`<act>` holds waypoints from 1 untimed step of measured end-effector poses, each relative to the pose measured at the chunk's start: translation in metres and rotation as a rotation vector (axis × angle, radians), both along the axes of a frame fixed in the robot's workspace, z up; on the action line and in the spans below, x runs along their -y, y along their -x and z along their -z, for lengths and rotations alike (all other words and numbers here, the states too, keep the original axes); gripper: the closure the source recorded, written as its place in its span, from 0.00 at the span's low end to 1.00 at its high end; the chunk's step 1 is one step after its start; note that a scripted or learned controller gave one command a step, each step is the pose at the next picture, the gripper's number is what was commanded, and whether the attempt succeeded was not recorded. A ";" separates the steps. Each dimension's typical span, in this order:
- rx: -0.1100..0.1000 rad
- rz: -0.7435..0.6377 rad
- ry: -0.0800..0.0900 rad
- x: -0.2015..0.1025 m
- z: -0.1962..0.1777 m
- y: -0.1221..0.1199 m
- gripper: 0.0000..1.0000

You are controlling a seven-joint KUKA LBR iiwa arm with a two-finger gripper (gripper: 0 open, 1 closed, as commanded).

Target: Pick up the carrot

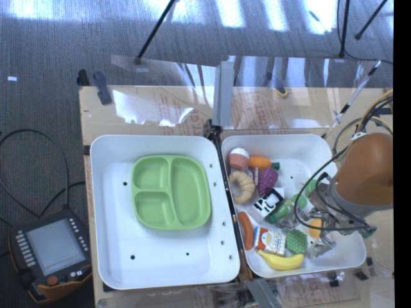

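- My read is that the pick has hardly begun: the carrot point(259, 162) lies untouched near the far edge of the right bin point(302, 143), just beside a cupcake-like toy point(239, 158) and a purple toy point(266, 179).
- The arm point(365, 171) reaches in from the right and hangs over the near right part of that bin. My tool point(314, 226) sits low among cables, well apart from the carrot.
- I cannot tell whether the tool is spread or pressed together; the wrist and cables hide it, and nothing visibly sits in it.
- What I judge is left: bring the tool across to the far side of the bin, come down on the carrot, close and lift.
- The same bin is crowded: a doughnut point(243, 187), a sausage point(245, 230), a banana point(281, 260), a green toy point(296, 241) and a small carton point(270, 240).
- The left bin point(109, 172) holds a green divided plate point(171, 192).
- Both bins rest on a pale counter point(96, 117) with glossy sheeting at the back.
- Around it I see grey carpet point(51, 50) streaked with sunlight, tripod legs point(157, 24), and a teach pendant point(51, 252) on the floor at the left.
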State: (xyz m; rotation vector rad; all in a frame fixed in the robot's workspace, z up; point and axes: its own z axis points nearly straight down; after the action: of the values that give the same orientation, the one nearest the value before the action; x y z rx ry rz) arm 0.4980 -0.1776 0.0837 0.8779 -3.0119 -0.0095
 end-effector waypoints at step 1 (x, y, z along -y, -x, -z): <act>0.003 -0.220 -0.002 0.016 0.000 -0.012 0.00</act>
State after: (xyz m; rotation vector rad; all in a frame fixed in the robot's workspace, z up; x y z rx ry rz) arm 0.5101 -0.1935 0.0837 1.2043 -2.8994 -0.0106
